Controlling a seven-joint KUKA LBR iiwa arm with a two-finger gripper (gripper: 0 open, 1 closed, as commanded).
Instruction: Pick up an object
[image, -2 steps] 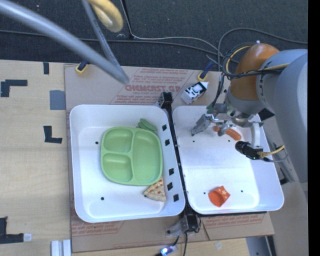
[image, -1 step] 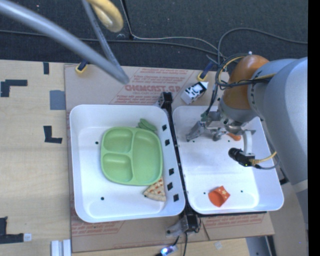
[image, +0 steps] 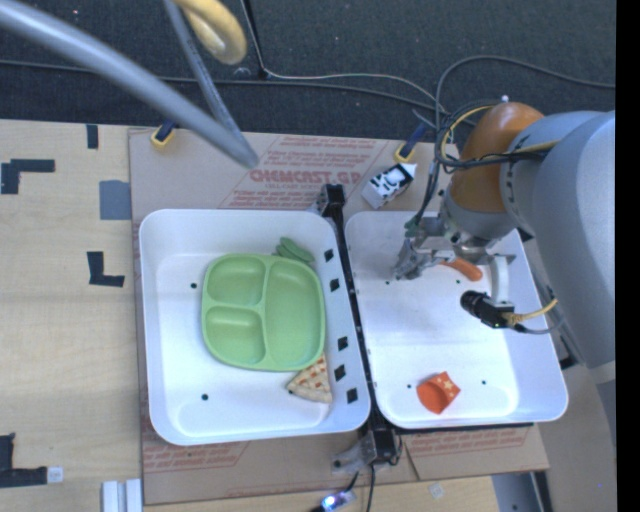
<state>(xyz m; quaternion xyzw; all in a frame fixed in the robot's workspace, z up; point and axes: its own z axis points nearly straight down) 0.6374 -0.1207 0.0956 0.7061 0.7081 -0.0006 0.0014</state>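
Bench (image: 60, 300): pale wood with dark tape marks, carrying a cardboard sheet under two shallow white bins.

Left bin (image: 165, 400): holds a green divided plate (image: 264, 310), lying flat near the middle. A dark green piece (image: 296, 249), kind unclear, peeks out at the plate's upper right edge. A toy pizza slice (image: 312, 381) lies against the plate's lower right corner, near the divider between the bins.

Right bin (image: 540, 395): holds an orange-red block (image: 437, 391) near the front wall, well apart from the arm. A slim orange piece (image: 465, 269), perhaps a toy carrot, lies in the upper part, just beside the tool and partly hidden by the wrist. A black fitting (image: 486, 308) with a cable sits below it, apparently part of the arm.

Tool (image: 408, 262): low in the upper part of the right bin, pointing down to the left, over bare white floor. Whether it is released or clenched cannot be told; nothing is seen between its tips.

Progress: judged early. No object appears lifted; every item rests on a bin floor. The nearest candidate is the orange piece. Closing on an object and raising it remain.
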